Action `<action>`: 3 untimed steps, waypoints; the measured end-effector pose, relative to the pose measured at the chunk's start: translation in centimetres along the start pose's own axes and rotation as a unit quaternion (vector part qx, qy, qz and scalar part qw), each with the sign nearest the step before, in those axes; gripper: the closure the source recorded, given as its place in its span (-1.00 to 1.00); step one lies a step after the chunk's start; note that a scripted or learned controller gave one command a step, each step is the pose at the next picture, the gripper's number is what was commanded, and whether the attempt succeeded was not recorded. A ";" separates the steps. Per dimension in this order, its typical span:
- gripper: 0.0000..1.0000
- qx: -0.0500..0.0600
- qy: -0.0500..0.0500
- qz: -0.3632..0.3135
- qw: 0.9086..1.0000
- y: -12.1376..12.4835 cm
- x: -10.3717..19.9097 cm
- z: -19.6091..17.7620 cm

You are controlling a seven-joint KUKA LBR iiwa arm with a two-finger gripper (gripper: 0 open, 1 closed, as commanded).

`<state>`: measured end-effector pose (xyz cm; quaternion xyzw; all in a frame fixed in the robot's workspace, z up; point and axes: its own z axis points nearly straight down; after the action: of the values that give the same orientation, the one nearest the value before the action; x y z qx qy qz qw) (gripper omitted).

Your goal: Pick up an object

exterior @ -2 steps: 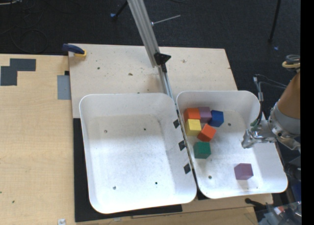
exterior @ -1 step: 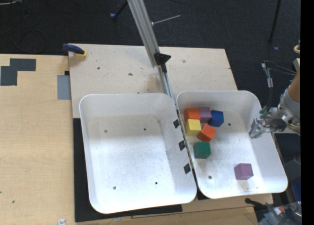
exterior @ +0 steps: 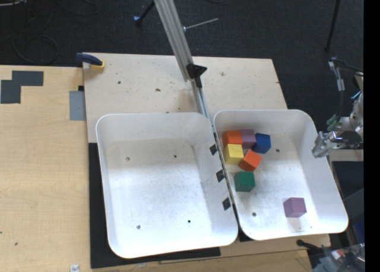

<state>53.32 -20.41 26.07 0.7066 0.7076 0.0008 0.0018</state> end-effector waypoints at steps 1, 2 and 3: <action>1.00 0.002 0.002 -0.002 1.000 1.4 4.7 -0.5; 1.00 0.002 0.002 -0.002 1.000 2.8 10.7 -0.5; 1.00 0.003 0.002 -0.001 1.000 3.2 15.7 -0.5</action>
<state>56.54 -4.69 26.55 0.7057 0.7085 -0.0003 -0.0016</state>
